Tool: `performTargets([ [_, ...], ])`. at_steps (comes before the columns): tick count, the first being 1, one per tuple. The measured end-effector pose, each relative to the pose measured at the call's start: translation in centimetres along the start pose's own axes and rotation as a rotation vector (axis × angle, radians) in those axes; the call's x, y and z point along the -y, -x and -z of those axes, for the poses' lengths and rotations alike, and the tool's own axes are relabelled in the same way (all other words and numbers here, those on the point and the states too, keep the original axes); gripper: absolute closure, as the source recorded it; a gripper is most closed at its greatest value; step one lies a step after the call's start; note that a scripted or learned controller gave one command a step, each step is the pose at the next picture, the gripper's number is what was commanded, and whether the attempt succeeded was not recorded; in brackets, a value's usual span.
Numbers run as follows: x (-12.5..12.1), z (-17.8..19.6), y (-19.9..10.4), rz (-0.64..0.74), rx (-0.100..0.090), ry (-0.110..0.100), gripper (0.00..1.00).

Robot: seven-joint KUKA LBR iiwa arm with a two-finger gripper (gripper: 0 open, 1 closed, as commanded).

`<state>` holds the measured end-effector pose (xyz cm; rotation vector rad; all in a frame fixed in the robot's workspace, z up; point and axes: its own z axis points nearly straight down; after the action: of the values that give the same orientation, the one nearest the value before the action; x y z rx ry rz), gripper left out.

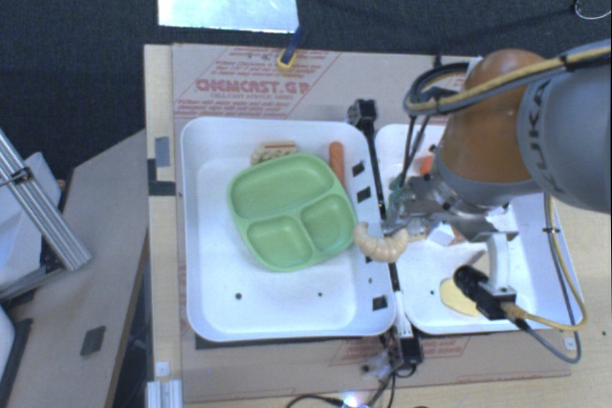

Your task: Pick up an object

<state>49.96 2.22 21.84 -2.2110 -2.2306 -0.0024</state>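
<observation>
Your arm (535,139) reaches in over the right bin (559,301). The left bin (206,301) holds a green divided tray (292,210), with an orange carrot-like piece (337,161) beside it. A pale curved object (382,246) lies across the divider between the bins. Your gripper (413,217) sits just above it; you cannot tell its state here.

bench (105,205) — two white bins side by side, left bin (215,306) and right bin (402,148)
</observation>
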Motion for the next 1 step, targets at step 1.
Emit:
performTargets([
  [1, -0.95, -0.22, 1.06, -0.008, 0.001, 0.001, 1.00],
])
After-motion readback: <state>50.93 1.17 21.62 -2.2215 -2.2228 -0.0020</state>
